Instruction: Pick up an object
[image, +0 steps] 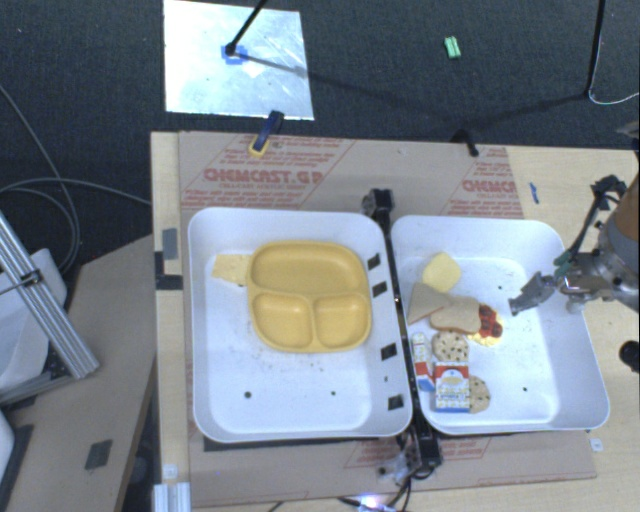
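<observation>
At the bench's near edge, a small red, white and orange carton lies flat against the near wall of the right bin, a round speckled cookie touching its right side and a cookie-printed card just above it. Farther in, a slice of toast overlaps a tan wedge, with a red and yellow piece tucked at its right and a pale yellow block beyond. My gripper hangs over bare bin floor just right of that pile, touching none of it; whether my fingers stand wide or narrow I cannot tell from here. In the left bin, a yellow three-compartment tray sits with a pale yellow slab at its left edge.
</observation>
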